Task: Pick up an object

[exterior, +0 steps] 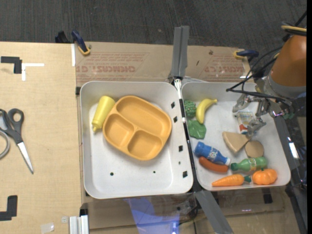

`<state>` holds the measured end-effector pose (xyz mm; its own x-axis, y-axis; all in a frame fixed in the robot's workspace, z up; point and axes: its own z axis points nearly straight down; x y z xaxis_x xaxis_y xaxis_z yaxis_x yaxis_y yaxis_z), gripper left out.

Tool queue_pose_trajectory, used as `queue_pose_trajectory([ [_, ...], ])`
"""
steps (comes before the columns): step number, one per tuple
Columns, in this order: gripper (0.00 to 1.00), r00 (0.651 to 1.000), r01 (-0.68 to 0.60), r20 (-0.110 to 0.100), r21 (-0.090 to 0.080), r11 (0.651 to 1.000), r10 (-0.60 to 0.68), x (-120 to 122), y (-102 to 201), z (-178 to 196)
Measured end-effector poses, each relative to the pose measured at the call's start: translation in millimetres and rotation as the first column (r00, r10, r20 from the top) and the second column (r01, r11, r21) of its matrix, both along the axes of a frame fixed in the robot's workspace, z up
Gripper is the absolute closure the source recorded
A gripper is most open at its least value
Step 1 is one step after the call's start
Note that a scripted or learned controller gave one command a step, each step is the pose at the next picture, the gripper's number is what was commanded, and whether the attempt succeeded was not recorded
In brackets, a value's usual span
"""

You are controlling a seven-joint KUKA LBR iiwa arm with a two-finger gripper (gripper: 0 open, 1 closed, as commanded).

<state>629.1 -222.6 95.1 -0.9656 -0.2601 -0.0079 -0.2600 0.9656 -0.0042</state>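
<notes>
1. The gripper (249, 113) hangs over the upper right part of the right bin (217, 92), at the end of the grey arm with its orange band (291, 60) in the upper right of the frame.
2. Its metal fingers point down and look spread a little apart; nothing can be seen held between them, though the linkage is cluttered and the exact gap is hard to read.
3. A small white item with red and blue marks (243, 128) lies just below the fingertips; whether they touch it cannot be told.
4. Lower in the same bin lie a tan wedge (234, 142) and a round brown piece (253, 149), touching each other.
5. Along the bin's bottom edge sit an orange carrot (228, 181), a small orange pumpkin-like toy (265, 176) and a green bottle (249, 164).
6. Toward the bin's left side are a yellow banana (204, 108), green leafy pieces (194, 126), a blue bottle with a white cap (211, 153) and a red sausage (213, 165).
7. The left bin (92, 179) holds a yellow-orange divided plate (136, 127), with a yellow bottle (102, 112) touching its upper left edge.
8. Scissors (15, 135) lie on the bench at the far left of the frame.
</notes>
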Motion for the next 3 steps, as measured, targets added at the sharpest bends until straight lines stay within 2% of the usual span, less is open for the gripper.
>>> queue_pose_trajectory([
  [1, 0.0, 0.993, -0.121, -0.003, 0.002, 0.993, 0.121, 28.8, 112.1, -1.3],
  [2, 0.0, 1.0, 0.008, -0.005, 0.003, 1.0, -0.008, -13.2, 125.9, -2.1],
  [3, 0.0, 0.994, -0.107, -0.007, 0.002, 0.994, 0.107, -85.8, 105.4, -2.9],
])
